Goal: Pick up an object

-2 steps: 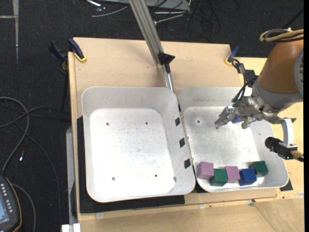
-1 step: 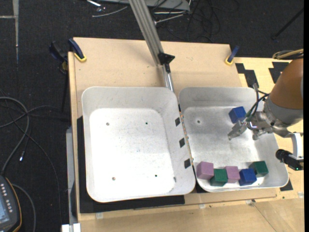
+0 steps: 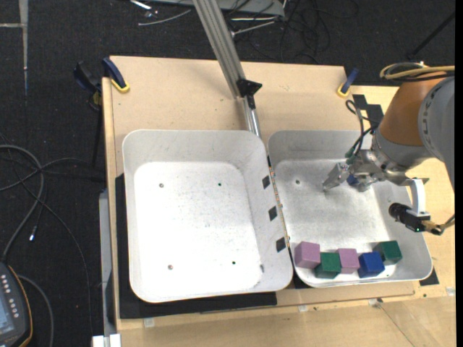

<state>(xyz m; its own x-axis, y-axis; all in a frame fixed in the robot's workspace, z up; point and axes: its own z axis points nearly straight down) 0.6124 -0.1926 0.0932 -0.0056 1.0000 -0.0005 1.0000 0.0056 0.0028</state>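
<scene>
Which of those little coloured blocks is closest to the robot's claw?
The green block at the row's right end, below the gripper. The blue, pink, other green and purple blocks sit further left.

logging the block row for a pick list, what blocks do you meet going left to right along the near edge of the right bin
light purple block → dark green block → pink block → blue block → second dark green block

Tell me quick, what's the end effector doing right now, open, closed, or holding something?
End effector: low over the right bin, away from the blocks; open or closed cannot be told.
</scene>
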